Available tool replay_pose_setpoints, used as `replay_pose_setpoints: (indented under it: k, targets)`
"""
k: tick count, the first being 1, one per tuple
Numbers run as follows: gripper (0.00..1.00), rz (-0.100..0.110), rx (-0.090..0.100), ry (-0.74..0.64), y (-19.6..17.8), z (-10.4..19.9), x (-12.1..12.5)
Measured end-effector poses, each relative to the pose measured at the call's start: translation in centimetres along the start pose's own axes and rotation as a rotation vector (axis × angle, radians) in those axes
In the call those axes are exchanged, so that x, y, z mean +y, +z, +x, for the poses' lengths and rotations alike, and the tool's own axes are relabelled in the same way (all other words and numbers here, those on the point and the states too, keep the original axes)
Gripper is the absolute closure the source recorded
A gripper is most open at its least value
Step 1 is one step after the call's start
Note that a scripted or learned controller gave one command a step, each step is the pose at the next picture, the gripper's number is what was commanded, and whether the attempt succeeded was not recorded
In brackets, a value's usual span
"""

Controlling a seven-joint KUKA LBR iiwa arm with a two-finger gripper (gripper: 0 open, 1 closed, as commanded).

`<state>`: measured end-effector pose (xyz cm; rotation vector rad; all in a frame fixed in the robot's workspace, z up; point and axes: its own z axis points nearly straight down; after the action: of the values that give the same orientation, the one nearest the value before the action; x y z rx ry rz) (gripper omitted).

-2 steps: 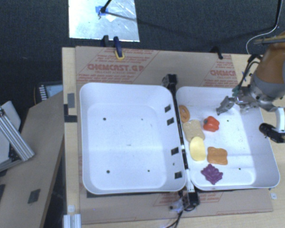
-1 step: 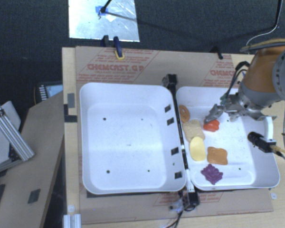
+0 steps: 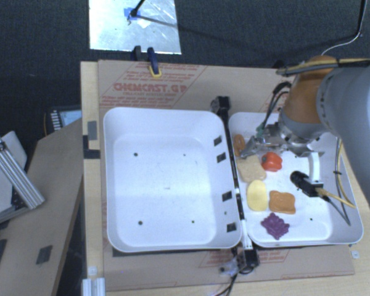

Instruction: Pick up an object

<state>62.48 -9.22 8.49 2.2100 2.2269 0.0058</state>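
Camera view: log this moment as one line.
arm over right bin | gripper low beside tomato | nothing seen held | left bin

left bin (image 3: 166, 184) open, right bin (image 3: 333, 227) crowded

The arm (image 3: 351, 97) runs off the edge at 3 o'clock and covers the right bin's (image 3: 351, 227) far corner. The gripper (image 3: 265, 145) hides part of the tan piece (image 3: 239, 143) beneath.
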Motion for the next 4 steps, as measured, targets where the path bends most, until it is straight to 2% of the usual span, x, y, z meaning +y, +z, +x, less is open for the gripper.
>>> replay_pose_setpoints:
  k: [1,2,3,4]
  targets:
    - [1.00,-0.007,0.002,0.003,-1.5,-0.2,0.2]
    - [1.00,-0.008,0.004,-0.005,-10.6,7.9,2.6]
    - [1.00,-0.015,0.001,0.001,-26.3,8.3,-1.3]
    - [1.00,0.001,0.001,0.007,-28.0,7.7,-6.3]
